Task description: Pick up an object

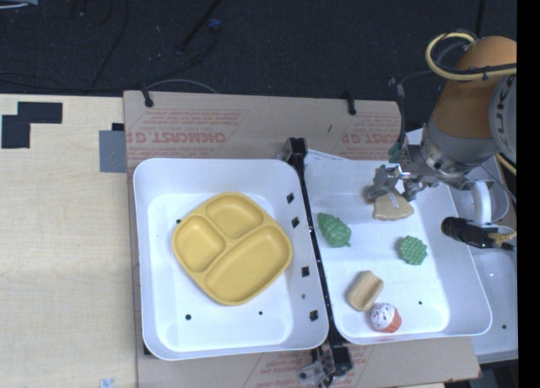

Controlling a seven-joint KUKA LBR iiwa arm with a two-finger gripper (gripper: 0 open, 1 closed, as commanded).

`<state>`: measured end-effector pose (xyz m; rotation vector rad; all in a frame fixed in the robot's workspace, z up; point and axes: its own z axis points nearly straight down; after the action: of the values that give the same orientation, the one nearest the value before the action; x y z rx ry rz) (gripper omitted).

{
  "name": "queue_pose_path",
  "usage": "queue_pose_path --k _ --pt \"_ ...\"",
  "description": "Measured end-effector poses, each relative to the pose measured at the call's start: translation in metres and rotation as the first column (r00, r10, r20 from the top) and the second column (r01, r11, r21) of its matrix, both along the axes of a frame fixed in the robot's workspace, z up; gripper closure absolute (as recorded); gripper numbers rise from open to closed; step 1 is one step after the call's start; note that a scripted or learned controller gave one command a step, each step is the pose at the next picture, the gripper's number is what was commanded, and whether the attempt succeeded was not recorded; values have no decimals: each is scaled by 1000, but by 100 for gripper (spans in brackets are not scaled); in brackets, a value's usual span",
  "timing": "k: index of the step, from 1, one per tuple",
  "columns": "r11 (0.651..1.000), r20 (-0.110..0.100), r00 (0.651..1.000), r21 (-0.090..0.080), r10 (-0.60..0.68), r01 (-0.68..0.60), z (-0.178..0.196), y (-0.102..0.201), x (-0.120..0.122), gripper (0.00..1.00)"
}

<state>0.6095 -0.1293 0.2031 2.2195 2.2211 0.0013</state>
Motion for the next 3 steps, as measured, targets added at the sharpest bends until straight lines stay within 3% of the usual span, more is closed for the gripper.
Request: queue_pose_path --k 1,2,3 --pt "1000 2 1000 0 1 -1 53 -1 1 100" --pt "1000 -6 1000 3 3 -3 47 49 -21 100" --pt "1000 -7 1000 3 4 -4 34 107 -26 100"
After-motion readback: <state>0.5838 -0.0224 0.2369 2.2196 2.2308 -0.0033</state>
